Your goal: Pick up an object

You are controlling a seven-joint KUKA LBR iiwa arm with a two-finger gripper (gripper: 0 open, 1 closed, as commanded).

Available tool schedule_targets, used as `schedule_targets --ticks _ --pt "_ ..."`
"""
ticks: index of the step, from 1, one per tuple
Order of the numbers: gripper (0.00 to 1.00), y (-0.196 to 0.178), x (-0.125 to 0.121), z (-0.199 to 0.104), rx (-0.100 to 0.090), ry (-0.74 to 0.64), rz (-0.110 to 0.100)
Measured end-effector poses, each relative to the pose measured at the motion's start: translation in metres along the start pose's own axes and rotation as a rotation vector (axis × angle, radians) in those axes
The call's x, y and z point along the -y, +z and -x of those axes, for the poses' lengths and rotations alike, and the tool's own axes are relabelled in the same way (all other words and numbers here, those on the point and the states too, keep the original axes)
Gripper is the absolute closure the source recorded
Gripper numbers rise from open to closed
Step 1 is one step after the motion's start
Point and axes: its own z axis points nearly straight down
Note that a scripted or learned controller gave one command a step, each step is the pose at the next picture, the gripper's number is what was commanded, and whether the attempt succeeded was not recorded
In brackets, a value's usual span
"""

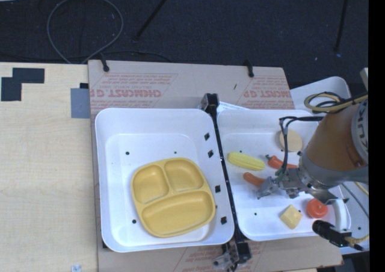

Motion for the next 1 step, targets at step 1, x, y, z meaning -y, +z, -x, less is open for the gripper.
schedule_targets --ticks 1 --pt "1.00 -0.0125 -0.0003 0.0010 0.001 0.005 0.002"
